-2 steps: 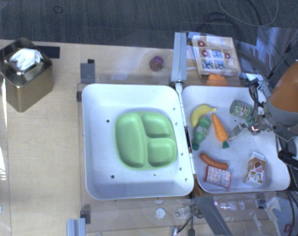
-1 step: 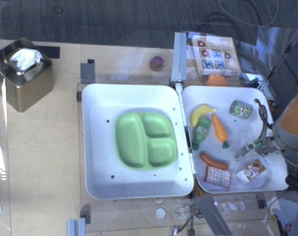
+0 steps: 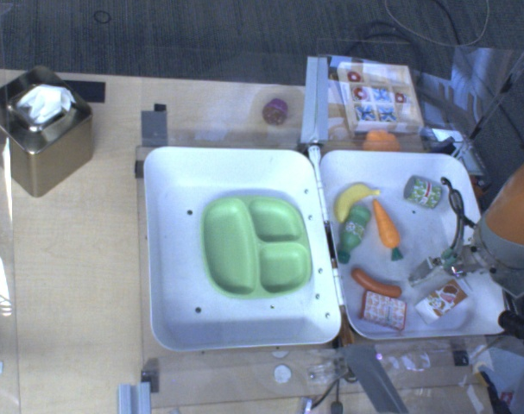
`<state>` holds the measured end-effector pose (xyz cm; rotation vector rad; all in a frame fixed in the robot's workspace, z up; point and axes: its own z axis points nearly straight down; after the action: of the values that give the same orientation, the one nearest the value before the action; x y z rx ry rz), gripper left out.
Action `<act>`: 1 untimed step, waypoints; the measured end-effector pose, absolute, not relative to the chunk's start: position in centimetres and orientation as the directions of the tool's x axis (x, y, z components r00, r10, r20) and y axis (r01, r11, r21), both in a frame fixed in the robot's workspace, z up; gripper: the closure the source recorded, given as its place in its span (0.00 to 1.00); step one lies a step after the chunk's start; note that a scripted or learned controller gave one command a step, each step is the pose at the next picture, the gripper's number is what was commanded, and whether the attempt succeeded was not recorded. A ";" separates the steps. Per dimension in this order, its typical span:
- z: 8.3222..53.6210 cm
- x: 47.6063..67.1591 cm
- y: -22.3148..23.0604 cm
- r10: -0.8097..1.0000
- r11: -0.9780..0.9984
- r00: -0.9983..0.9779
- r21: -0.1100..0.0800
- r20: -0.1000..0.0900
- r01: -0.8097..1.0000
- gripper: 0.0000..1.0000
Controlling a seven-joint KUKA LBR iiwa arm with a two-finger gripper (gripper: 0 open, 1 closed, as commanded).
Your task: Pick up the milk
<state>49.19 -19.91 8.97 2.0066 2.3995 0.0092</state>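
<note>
Milk, small white carton, brown print, tilted, right bin

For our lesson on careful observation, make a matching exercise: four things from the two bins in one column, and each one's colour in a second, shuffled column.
Things:
1. banana
2. carrot
3. divided plate
4. sausage

Colours:
A. red
B. light green
C. yellow
D. orange

Pairs: 1-C, 2-D, 3-B, 4-A
</note>
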 end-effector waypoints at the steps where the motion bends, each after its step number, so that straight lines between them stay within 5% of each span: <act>1: 9.5 49.0 -20.4 0.947 0.322 -0.322 0.007 -0.005 0.947 0.00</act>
<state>48.99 -20.41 9.53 1.8244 2.5477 0.0047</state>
